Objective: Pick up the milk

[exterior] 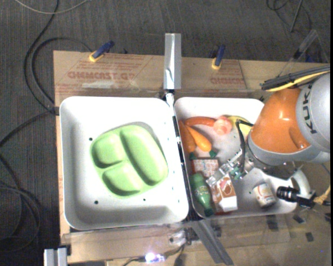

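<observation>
milk carton (pixel 224 194) just under tool (pixel 228 170), finger state unclear, wrist-hidden

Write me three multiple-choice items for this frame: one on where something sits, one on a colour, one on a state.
1. Where is the green sectioned plate?
A. left bin
B. right bin
C. on the bare bench

2. What colour are the two clamps on the far cardboard edge?
A. red with white
C. blue with yellow
B. all black

3. How does the milk carton stand relative to the end effector?
A. raised above the bin
B. lying in the right bin, just below it
C. set on the green plate

Key: 1 A, the plate fills the left bin. 2 C, both clamps show blue handles and yellow tips. 3 B, the carton lies among the right bin's items.
</observation>
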You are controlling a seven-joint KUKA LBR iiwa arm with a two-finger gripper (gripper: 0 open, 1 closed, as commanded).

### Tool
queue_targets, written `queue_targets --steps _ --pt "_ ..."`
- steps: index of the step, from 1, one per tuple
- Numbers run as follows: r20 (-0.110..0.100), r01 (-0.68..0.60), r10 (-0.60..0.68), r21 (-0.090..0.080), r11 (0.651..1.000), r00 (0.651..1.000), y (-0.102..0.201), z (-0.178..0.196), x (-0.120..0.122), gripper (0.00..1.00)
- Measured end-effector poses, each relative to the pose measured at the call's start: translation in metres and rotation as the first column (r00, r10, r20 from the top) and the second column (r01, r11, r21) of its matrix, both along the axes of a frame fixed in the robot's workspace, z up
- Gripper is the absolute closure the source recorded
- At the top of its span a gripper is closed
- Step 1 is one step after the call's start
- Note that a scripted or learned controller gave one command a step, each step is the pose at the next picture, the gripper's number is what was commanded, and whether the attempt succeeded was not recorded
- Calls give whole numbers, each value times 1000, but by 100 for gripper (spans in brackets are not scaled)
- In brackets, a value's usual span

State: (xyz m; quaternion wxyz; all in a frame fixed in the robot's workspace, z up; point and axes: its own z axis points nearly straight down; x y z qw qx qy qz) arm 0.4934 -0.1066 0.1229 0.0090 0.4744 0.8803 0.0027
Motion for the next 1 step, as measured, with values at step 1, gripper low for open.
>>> queue_targets --steps 1 --pt "-18 96 -96 2 995 995 48 111 15 100"
